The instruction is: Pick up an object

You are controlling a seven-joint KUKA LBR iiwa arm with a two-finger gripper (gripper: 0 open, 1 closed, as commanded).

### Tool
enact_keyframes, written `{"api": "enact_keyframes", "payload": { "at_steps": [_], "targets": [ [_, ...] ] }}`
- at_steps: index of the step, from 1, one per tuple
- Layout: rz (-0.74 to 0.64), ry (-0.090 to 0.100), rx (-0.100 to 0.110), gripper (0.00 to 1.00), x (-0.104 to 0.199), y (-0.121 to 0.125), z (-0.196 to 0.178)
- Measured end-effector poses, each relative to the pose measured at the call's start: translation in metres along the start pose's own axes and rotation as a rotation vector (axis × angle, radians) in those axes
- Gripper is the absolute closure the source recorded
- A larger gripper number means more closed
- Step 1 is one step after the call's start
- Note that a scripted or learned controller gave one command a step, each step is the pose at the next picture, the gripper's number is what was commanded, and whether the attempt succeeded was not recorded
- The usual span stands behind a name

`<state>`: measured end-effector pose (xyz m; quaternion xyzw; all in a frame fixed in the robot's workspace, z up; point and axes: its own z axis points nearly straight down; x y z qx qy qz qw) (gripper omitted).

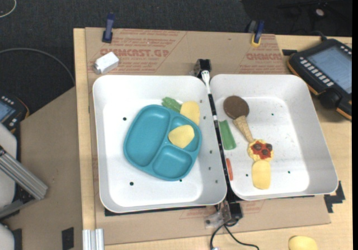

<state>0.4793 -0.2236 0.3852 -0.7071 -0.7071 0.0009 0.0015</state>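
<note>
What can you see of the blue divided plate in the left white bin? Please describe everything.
The teal-blue divided plate, apparently smooth plastic, has rounded corners and three compartments: one large at the left, two smaller at the right. It lies flat and turned at a slant on the floor of the left white bin. A pale yellow oval piece rests in its upper right compartment.

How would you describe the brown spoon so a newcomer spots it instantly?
Find the right-hand white bin. Near its upper left lies the brown spoon, round bowl up, tan handle running down toward a pizza slice. It is the only brown thing there, beside a green stick.
</note>
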Motion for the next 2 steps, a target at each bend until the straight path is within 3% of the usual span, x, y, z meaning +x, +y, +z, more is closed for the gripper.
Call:
{"api": "enact_keyframes", "payload": {
  "at_steps": [2],
  "targets": [
    [0.0,0.0,-0.001,1.0,0.0,0.0,0.041]
  ]
}}
